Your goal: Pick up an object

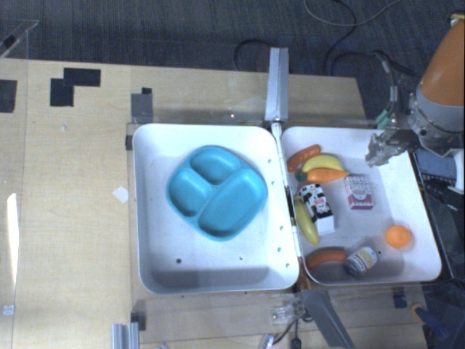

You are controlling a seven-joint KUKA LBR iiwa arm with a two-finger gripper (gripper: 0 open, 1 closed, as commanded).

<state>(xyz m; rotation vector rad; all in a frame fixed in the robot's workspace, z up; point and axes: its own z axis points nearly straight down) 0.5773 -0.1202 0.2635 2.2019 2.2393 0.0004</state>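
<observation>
The grey arm with its orange band reaches in from the right, and its gripper hovers over the far right corner of the right white bin; nothing shows between the fingers, and whether they are apart or together cannot be told.

In that bin lie a red sausage, a yellow lemon-shaped fruit, an orange carrot, a black-and-white carton, a yellow banana, a small red-and-white packet, an orange ball, a small can and a reddish-brown oval piece.

The left white bin holds a blue divided plastic plate.

Both bins rest on the pale wooden tabletop.
</observation>
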